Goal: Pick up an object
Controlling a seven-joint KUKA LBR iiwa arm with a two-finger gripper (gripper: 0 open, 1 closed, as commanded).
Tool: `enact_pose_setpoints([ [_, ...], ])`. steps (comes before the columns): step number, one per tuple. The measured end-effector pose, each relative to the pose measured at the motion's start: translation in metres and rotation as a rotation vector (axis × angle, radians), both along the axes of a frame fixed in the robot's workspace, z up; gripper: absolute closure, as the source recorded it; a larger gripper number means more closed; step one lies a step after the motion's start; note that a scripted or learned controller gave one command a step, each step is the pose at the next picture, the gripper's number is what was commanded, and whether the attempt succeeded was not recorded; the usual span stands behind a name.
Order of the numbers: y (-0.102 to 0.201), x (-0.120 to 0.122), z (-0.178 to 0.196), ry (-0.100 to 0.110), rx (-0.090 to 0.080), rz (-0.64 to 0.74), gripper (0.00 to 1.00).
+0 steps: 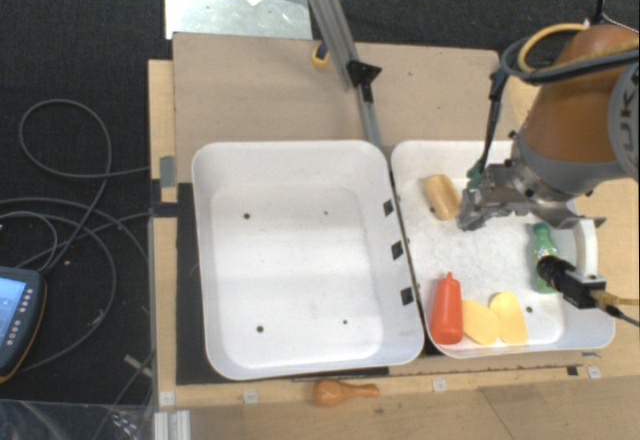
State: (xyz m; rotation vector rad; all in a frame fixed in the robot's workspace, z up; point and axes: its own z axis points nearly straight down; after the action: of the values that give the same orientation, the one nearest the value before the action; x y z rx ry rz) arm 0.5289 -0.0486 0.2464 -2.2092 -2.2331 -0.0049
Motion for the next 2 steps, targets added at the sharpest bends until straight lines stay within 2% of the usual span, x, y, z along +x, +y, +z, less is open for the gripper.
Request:
enact_pose_setpoints([
  [1,0.043,-0.015,-0.001,0.001,-0.001,-0.001,1.00],
  [2,0.099,-0.017,0.000,0.001,0.000,0.001,1.00],
])
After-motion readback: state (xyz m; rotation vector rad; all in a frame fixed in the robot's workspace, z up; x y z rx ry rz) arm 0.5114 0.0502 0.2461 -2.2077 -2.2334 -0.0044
